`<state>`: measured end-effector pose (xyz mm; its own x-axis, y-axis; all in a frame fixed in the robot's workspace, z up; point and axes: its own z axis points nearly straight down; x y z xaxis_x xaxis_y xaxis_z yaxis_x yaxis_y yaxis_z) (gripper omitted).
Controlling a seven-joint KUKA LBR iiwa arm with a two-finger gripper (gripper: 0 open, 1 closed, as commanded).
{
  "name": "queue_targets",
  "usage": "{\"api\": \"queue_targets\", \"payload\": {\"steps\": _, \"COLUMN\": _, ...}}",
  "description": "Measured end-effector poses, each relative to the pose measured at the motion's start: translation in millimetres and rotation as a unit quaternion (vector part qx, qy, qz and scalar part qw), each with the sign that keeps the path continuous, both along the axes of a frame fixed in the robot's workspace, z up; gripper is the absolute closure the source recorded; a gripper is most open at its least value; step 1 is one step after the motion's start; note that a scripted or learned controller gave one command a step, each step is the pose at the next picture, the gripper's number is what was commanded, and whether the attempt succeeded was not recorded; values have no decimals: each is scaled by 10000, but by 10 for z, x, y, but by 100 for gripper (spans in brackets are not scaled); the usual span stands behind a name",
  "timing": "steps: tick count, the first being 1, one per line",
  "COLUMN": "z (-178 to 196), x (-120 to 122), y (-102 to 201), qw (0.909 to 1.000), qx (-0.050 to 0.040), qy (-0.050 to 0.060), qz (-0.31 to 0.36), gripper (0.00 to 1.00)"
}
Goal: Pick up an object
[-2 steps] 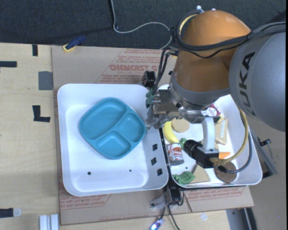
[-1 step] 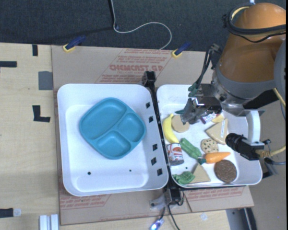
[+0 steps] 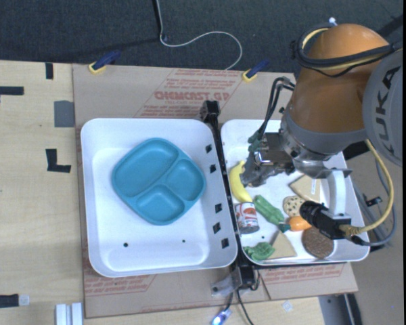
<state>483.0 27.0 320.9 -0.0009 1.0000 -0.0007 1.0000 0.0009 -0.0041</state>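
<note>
From above, the gripper [image 3: 257,171] hangs over the right bin [image 3: 352,252], just at 3 o'clock of a banana [image 3: 238,183]; whether it is released or clenched one cannot tell. At 6 o'clock of it lie a small can [image 3: 247,217], a green pod [image 3: 269,208], a cracker [image 3: 292,205], an orange piece [image 3: 296,223] and a brown disc [image 3: 318,243]. The arm covers the bin's upper part. The left bin [image 3: 95,181] bears a blue divided plate [image 3: 158,180].

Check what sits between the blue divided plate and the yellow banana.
Camera view: bare white floor of the left bin, then the black divider between the bins, separate the blue divided plate from the yellow banana.
</note>
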Motion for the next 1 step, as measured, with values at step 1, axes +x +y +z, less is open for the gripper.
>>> {"api": "queue_targets", "payload": {"steps": 1, "z": -457, "x": -4, "y": -153, "qw": 10000, "qx": -4, "qy": 12, "qz": -12, "gripper": 100}}
